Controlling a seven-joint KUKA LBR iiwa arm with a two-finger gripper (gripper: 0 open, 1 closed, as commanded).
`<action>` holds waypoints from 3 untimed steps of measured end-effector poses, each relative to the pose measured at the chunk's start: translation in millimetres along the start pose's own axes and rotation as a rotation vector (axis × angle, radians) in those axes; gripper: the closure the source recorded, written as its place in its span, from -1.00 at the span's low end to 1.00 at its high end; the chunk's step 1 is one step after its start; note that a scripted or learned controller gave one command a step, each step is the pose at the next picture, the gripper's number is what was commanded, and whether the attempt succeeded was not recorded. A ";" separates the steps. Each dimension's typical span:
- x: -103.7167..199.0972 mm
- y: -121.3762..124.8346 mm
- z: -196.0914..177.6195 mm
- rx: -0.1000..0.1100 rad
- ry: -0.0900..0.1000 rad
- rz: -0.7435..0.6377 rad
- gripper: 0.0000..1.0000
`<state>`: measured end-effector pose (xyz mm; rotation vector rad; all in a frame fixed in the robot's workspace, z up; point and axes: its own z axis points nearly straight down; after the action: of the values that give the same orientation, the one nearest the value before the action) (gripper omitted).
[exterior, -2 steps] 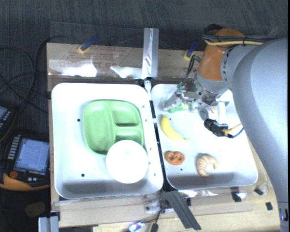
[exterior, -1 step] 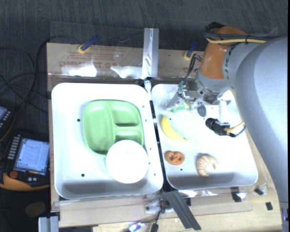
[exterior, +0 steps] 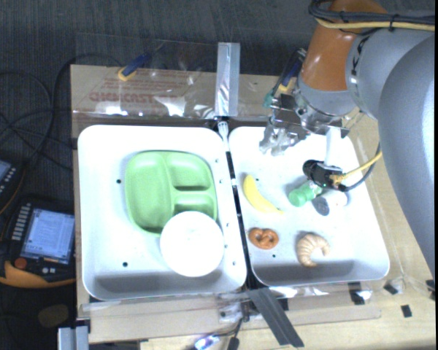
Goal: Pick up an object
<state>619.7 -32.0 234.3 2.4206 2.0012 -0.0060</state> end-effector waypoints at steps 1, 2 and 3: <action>-2.8 20.3 -44.1 0.000 0.000 0.090 1.00; -14.4 -30.5 -139.9 -0.002 0.000 -0.075 1.00; -48.1 -37.8 11.6 0.003 0.002 0.476 1.00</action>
<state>573.5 -72.1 223.0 2.8263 1.3751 -0.0058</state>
